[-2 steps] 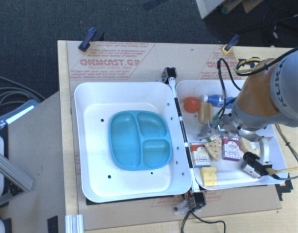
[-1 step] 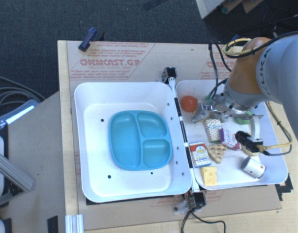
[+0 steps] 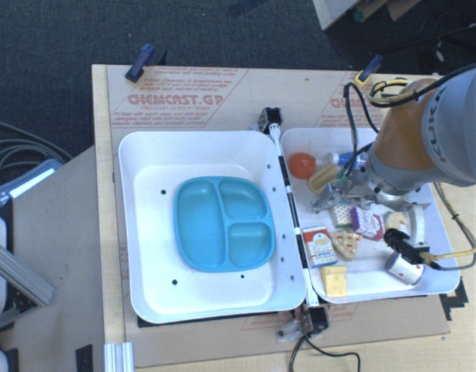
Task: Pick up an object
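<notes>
Camera view, from above. My arm [image 3: 424, 134] reaches in from the right over the right bin [image 3: 447, 281]; my pincer [image 3: 348, 194] sits low among the clutter there, and I cannot tell whether it is released or clenched. Around it lie an orange ball [image 3: 302, 163], a tan bread-like piece [image 3: 323, 178], a red-and-white packet [image 3: 319, 246] and a yellow block [image 3: 335, 280]. The left bin [image 3: 145, 285] holds a blue divided plate [image 3: 223, 223].

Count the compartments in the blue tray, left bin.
3. The blue tray has one long compartment down its left side, one at upper right and one at lower right. Nothing covers the tray.
</notes>
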